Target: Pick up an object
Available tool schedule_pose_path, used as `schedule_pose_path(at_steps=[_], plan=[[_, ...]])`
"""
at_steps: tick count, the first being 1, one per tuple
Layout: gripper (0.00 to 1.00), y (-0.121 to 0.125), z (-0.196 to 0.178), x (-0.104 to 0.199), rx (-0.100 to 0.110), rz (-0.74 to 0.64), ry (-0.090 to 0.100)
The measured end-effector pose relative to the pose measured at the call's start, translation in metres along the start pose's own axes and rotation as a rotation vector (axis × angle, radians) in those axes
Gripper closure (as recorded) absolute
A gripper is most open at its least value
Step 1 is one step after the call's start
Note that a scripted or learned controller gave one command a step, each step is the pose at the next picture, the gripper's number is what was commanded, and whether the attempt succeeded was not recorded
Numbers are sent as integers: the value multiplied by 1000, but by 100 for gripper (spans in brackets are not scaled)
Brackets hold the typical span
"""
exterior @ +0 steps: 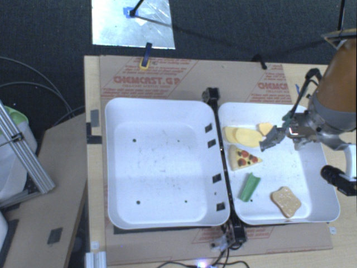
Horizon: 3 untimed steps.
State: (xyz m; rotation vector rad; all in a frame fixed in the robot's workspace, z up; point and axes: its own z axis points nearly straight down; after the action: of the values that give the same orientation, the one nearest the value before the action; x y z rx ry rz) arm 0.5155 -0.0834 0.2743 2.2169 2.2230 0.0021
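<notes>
Gripper hangs over the right bin, tip beside the yellow pieces at the bin's far-left part. Can't tell its state, too blurred. Nearest target: the yellow pieces just left of it, long axis left-right. Pizza slice sits just nearer, w/ green piece beyond.

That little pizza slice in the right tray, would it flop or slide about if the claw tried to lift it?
The pizza slice looks like a flat, moulded toy, so it probably stays stiff rather than drooping. It lies low on the smooth white bin, so fingers may struggle to get under it, and a nudge would likely slide it. It probably weighs little.
</notes>
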Motion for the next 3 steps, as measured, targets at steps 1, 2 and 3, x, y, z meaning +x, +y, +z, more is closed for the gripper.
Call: schedule_pose_path(at_steps=[1,2,3], plan=[[0,-20,144,-12,17,3,3],[0,27,190,-8,1,-2,3],[0,-32,191,-4,7,3,2]])
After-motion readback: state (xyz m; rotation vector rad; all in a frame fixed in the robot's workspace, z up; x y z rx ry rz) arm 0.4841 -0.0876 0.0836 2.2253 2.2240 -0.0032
